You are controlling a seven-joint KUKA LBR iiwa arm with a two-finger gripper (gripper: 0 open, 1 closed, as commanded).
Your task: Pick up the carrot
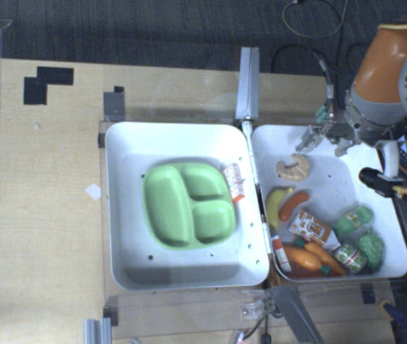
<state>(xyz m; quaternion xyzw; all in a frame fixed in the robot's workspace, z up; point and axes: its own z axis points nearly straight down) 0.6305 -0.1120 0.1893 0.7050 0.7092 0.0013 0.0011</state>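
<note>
Over the far rim of the right bin (401, 213), the gripper (327, 137) is hanging with its jaws spread apart and holding nothing. Task is looking barely begun: the carrot (317, 254) is lying untouched at the near end of that bin, well apart from the jaws. It is sitting crowded — a small carton (309, 228) touching its far side, a green can (350, 257) just beside its tip, the bin's near wall close behind. Open room is lying mainly above it. The left bin (121, 192) is carrying a green tray (188, 204).
</note>
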